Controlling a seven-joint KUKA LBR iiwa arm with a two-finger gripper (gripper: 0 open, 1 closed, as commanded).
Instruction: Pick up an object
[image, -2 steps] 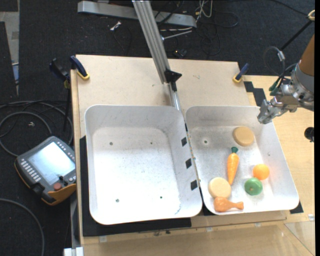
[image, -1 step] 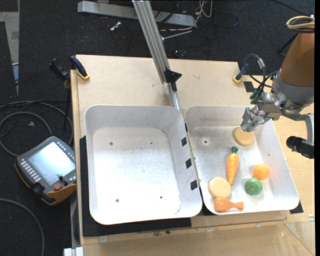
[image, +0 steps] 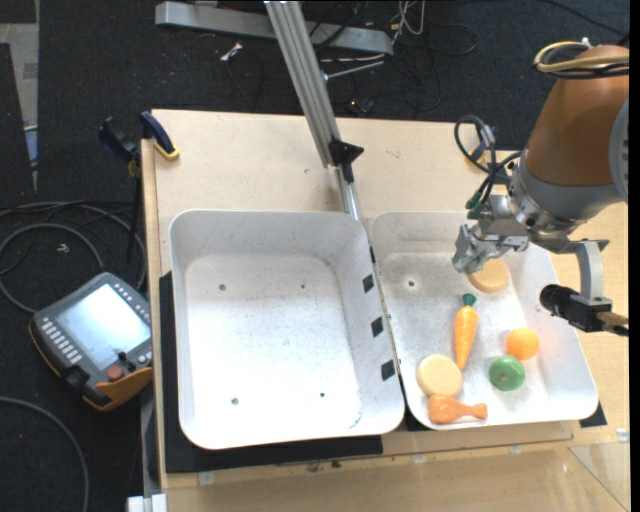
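My gripper (image: 474, 257) hangs low over the back of the right bin (image: 420, 240), right at a pale tan round piece (image: 491, 277) that lies just below and to its right. Whether it touches that piece I cannot tell. In front of it lie a toy carrot (image: 465, 333) with a green top, an orange ball (image: 522, 344), a green round piece (image: 507, 374), a cream round disc (image: 439, 375) and an orange drumstick-shaped toy (image: 455, 408).
The left bin (image: 200, 250) stands beside the right one, sharing a raised wall at the middle. A slanted metal pole (image: 318, 110) rises behind the bins. A teach pendant (image: 95, 335) lies on the floor at the left.
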